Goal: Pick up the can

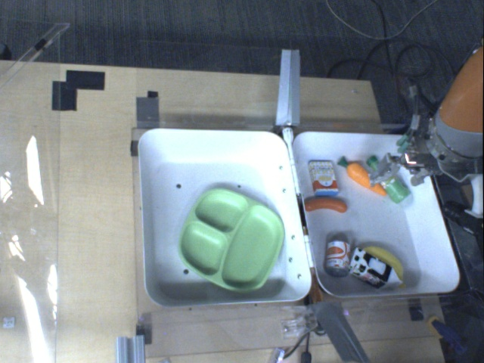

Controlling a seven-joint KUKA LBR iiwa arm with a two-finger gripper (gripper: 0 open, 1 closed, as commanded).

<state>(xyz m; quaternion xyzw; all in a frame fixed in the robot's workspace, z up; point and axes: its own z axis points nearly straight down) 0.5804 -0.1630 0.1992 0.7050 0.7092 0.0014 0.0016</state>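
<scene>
The can [337,256], silver with a red and white label, stands in the near part of the right bin [435,225], just left of a black-and-white cow-patterned toy [368,266]. My gripper [395,169] hangs over the far right corner of that bin, well away from the can. It is next to an orange carrot [361,177] and just above a small green object [398,191]. I see nothing held in it.
A yellow banana [389,262] lies against the cow-patterned toy. A small carton [322,177] and a red sausage [327,205] lie along the right bin's left side. The left bin [162,169] holds a green divided plate [231,239]. A metal post [289,89] rises between the bins.
</scene>
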